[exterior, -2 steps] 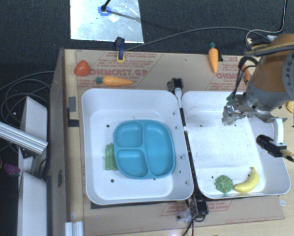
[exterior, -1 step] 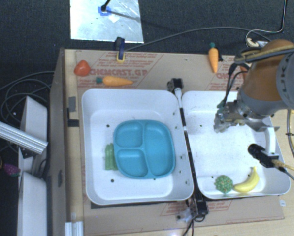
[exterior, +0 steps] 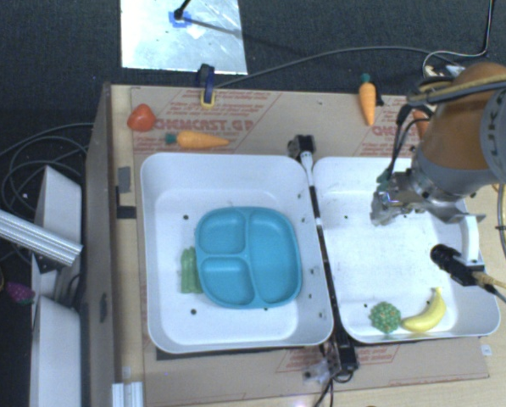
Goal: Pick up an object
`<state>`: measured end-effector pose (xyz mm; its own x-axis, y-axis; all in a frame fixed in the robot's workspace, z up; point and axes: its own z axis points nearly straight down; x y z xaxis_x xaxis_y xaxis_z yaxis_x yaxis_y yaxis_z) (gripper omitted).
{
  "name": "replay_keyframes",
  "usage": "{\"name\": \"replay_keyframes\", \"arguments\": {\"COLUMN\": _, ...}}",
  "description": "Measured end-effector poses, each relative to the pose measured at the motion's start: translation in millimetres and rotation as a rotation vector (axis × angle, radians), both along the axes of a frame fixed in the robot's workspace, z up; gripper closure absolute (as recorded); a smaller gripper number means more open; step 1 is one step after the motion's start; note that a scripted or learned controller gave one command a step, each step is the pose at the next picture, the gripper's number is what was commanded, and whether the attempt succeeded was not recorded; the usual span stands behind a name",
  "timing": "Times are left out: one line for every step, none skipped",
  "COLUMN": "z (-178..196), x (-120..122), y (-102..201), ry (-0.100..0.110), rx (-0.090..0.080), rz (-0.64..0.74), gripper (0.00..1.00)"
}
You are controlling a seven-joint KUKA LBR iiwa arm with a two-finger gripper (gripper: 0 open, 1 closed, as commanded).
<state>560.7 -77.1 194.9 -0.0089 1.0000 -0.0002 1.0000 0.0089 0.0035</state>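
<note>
Got the gripper (exterior: 386,209) hanging low over the far-left part of the right bin (exterior: 380,261), nr the divider. Can't tell if it's apart or together from this angle, too much wrist in the way. Can't make out anything held in it either. Prob aiming for sthg in that bin, and the candidates sit at the near edge: banana (exterior: 426,314) lying flat, w/ a bumpy green ball (exterior: 386,316) just beside it, both well apart from the gripper. Guessing the banana's the easier grab, since the ball looks ready to roll. Over in the left bin (exterior: 168,227), a blue divided plate (exterior: 248,257) w/ a green bit (exterior: 189,271) tucked against its left side. Looks awkward to pinch there imo. Also 2 carrots (exterior: 200,140) out on the counter (exterior: 261,125) behind the bins, so likely out of play.
</note>
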Motion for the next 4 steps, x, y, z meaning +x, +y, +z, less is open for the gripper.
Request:
{"name": "replay_keyframes", "arguments": {"z": -11, "x": 4, "y": 44, "ry": 0.003, "rx": 0.001, "rz": -0.004, "gripper": 1.00}}
{"name": "replay_keyframes", "arguments": {"z": 0, "x": 4, "y": 43, "ry": 0.001, "rx": 0.001, "rz": -0.001, "gripper": 1.00}}
{"name": "replay_keyframes", "arguments": {"z": 10, "x": 5, "y": 43, "ry": -0.001, "rx": 0.001, "rz": 0.004, "gripper": 1.00}}
{"name": "replay_keyframes", "arguments": {"z": 21, "x": 6, "y": 44, "ry": -0.003, "rx": 0.002, "rz": 0.010, "gripper": 1.00}}
